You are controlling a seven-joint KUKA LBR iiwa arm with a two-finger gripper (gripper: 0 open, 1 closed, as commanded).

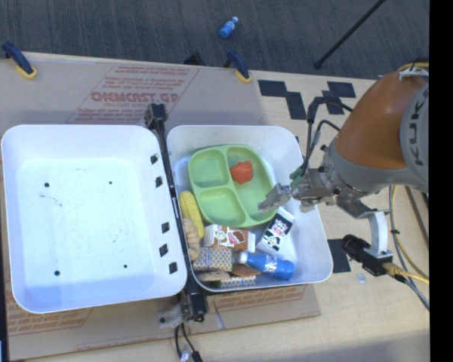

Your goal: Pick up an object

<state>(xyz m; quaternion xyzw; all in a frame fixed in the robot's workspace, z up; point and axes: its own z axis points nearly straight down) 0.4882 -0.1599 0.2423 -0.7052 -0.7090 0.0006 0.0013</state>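
**Pincer hovering at the plate's edge, nothing picked yet**

While the arm is reaching in from the right, the pincer is sitting low over the right bin, at the right rim of the green plate. I cannot tell whether it is spread or pressed together; nothing is showing between its tips.

Likely target: the black-and-white carton, lying just below the pincer, tilted, touching the plate's lower right edge. Judging by looks, it is light, stiff enough but crushable, with smooth sides; taking it across the narrow sides near the middle seems safest. The plate is rigid and light but wide and thin-rimmed, so only an edge pinch would work, and it could tip the red thing lying in its upper right compartment.

Clutter is crowding the lower half of the bin: a blue bottle lying on its side just below the carton, an orange-and-white packet to its left, a corn cob along the left wall, waffle-like pieces at the bottom. The bottle looks round and slippery and could be rolling away if nudged. The bin's right wall is close, limiting room for the outer finger. The left bin is on the table alongside.
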